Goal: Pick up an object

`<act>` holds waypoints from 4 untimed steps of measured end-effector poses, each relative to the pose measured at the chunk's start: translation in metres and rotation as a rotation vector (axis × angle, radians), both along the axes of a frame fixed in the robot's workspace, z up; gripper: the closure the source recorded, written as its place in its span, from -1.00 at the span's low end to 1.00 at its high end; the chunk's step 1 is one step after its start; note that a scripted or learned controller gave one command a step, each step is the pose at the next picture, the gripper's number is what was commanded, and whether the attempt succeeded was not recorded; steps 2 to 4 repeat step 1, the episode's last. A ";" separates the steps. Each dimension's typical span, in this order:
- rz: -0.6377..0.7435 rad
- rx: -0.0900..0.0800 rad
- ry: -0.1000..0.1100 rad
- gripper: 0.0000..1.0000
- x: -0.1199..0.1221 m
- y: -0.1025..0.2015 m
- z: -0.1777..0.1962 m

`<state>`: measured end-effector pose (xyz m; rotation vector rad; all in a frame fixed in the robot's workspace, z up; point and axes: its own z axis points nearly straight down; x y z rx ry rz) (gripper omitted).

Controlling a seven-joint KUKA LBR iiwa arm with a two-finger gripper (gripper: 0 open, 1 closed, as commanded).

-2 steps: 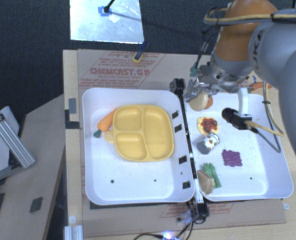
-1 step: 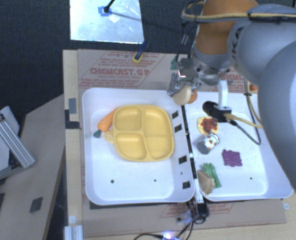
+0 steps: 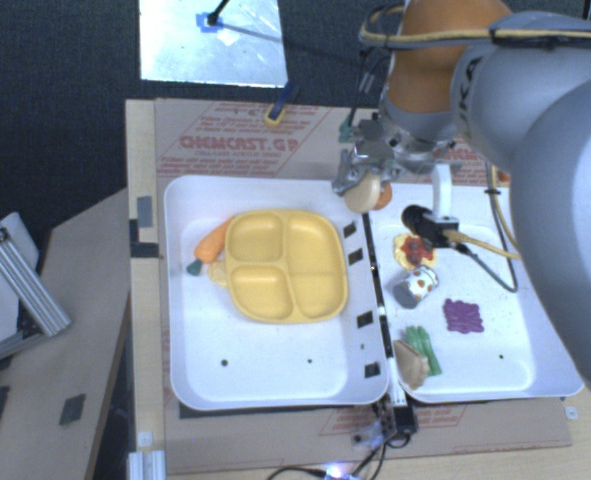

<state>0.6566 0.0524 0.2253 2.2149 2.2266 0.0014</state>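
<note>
We look down on a bench covered by a brown cardboard sheet with red printing, and on it two shallow white bins lie side by side. The left bin carries a yellow tray with four compartments; an orange carrot lies touching the tray's left edge. The right bin holds several small things: a red and yellow toy, a small grey and white object just near of it, a purple piece to the right, and a green and tan item at the near side.

The grey arm with its orange band reaches in from the right, and the tool is at the far end of the divider between the two bins. A round tan and orange object sits directly under the tool, touching it. We cannot tell if the tool is open or closed, or if it really grips this object.

Behind the bench the floor is a dark carpet, and a shiny square plate lies there. At the left we see a lower brown surface and a metal frame.
</note>
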 end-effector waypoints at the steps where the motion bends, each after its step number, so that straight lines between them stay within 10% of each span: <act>1: -0.005 0.000 0.000 1.00 -0.010 -0.009 0.009; 4: -0.005 0.000 0.000 1.00 -0.010 -0.009 0.009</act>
